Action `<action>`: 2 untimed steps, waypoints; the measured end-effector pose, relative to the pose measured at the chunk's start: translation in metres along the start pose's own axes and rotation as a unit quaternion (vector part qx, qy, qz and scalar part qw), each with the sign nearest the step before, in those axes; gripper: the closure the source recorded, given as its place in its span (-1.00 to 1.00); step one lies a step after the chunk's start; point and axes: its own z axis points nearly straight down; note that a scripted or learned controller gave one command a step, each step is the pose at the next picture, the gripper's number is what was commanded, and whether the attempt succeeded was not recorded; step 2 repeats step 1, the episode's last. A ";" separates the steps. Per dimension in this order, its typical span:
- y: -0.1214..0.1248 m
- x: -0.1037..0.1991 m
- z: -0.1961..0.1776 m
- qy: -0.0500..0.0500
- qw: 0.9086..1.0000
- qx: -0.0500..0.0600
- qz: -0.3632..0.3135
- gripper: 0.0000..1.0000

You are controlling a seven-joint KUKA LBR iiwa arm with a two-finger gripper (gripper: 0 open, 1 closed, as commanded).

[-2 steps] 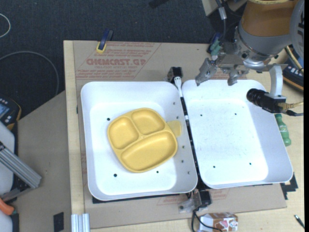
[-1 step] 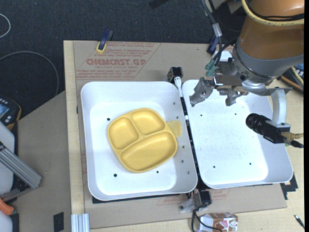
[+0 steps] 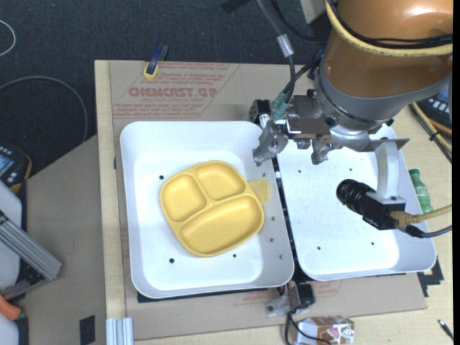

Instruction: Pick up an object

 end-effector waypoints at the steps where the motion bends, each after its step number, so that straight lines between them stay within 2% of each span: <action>1: 0.002 -0.004 -0.008 -0.001 1.000 0.000 0.003 1.00; 2: 0.002 -0.004 -0.008 -0.001 1.000 0.000 0.003 1.00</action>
